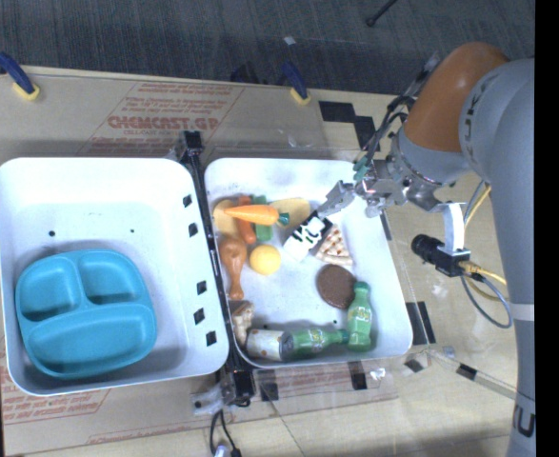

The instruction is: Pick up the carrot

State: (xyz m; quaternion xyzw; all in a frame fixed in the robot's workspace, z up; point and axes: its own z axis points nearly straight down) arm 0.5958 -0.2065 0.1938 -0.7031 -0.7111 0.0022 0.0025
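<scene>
Carrot (251,214) lying flat at the far-left corner of the right bin (389,265), tip pointing left, green end right. Gripper (309,232) hanging just right of it, over the black-and-white packet (305,233); can't tell whether open or closed from this angle. Nothing visibly held. Crowded spot: yellow ball (266,259) just near of the carrot, drumstick (233,260) to the near left, pizza slice (333,247) on the right. Best bet: slide left, line up across the carrot's middle, drop straight down, avoid nudging the ball.
</scene>
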